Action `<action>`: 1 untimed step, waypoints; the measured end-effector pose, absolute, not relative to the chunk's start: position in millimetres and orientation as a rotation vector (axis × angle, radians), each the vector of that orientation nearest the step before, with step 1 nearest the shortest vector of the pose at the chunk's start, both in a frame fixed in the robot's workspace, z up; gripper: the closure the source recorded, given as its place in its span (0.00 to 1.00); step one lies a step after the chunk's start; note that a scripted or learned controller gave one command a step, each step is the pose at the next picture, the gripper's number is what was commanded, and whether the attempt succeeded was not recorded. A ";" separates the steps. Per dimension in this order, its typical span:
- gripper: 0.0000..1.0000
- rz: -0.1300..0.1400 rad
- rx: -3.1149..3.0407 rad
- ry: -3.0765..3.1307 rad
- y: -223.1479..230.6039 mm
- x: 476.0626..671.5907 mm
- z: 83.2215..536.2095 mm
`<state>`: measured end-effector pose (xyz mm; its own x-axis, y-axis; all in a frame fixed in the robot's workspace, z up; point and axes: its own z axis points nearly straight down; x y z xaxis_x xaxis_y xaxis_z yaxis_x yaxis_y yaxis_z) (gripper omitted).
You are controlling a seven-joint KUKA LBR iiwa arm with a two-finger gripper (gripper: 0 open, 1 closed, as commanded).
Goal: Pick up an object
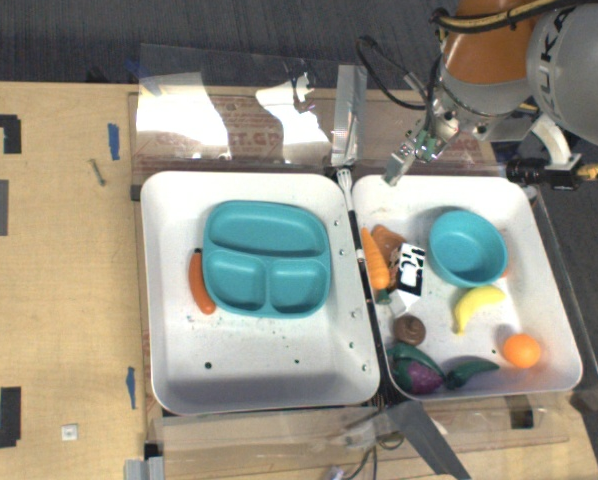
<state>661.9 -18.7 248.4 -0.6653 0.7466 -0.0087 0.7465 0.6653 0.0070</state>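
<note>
Objects to pick: we count seven loose things in the right bin and two in the left bin.
Bowl: one teal bowl, upright, in the upper right part of the right bin.
Banana: one yellow banana, just below the bowl.
Orange: one orange, near the bin's lower right corner, apart from the banana.
Carrots: we see two; one carrot lies along the right bin's left wall, the second carrot lies in the left bin, touching the left edge of the tray.
Card: one black-and-white card, tilted, just beside the first carrot and left of the bowl.
Brown piece: one small round brown piece, below the card.
Eggplant: one purple eggplant with dark green leaves at the right bin's lower edge; we cannot tell whether the green part to its right belongs to it.
Tray: one teal tray with three compartments, in the middle of the left bin, nothing in its compartments.
Bins: two white bins, side by side, walls touching at the middle.
Gripper: one gripper, above the right bin's upper left corner, well apart from every object; nothing sits between its fingers.
Fingers: too small and blurred here; we cannot tell whether they stand open or closed.
Arm: one arm, grey with an orange band, reaching in from the upper right.
</note>
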 end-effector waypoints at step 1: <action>1.00 -0.002 1.041 2.964 -85.3 639.8 184.2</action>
<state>639.8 -85.3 184.2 -0.7802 0.6255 -0.0003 0.6255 0.7802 -0.0010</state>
